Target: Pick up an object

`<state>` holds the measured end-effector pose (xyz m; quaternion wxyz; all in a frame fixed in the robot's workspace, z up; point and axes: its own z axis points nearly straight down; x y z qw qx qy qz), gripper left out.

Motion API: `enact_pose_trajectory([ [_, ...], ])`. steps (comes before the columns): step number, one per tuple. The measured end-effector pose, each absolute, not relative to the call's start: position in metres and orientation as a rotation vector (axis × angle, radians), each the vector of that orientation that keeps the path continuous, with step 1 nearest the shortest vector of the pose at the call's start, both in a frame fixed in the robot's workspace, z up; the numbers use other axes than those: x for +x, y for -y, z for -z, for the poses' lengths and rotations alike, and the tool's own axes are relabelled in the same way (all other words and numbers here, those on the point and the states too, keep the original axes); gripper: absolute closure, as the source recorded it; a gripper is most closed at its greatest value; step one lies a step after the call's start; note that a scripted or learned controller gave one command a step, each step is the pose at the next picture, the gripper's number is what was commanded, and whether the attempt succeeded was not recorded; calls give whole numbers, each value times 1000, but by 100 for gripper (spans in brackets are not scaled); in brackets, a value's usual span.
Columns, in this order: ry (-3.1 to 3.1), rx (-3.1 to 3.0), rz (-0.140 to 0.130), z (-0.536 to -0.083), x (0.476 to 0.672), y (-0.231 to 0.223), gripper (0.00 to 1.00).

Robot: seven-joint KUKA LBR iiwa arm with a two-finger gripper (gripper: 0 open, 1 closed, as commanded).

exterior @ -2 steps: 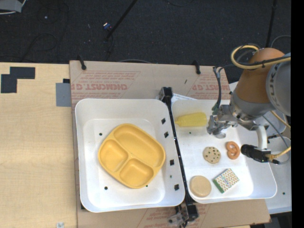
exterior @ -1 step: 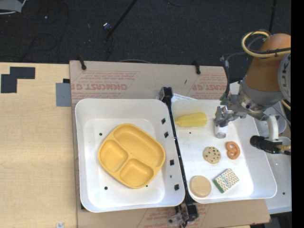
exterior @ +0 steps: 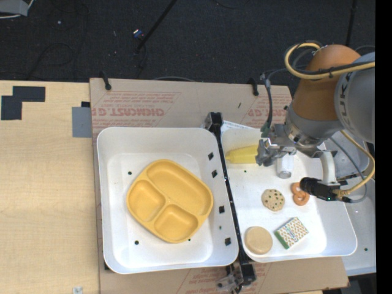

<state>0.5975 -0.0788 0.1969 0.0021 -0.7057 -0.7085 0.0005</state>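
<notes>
In the right white bin [exterior: 343, 241], my end effector [exterior: 267, 154] sits right at the yellow banana-shaped plastic piece [exterior: 241, 155], touching its end; honestly can't tell if I've got hold of it.

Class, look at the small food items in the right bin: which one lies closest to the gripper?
The yellow banana-like piece, at the bin's upper left, right beside the gripper. The chocolate-chip cookie, pretzel and plain round biscuit lie farther down.

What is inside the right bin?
A yellow item at the gripper, a cookie, a pretzel, a tan round, a patterned packet. The arm covers the far corner.
</notes>
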Motion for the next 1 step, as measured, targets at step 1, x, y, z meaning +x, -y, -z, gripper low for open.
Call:
enact_pose_trajectory([
  [1, 2224, -2213, -1, -211, 591, 22, 100],
])
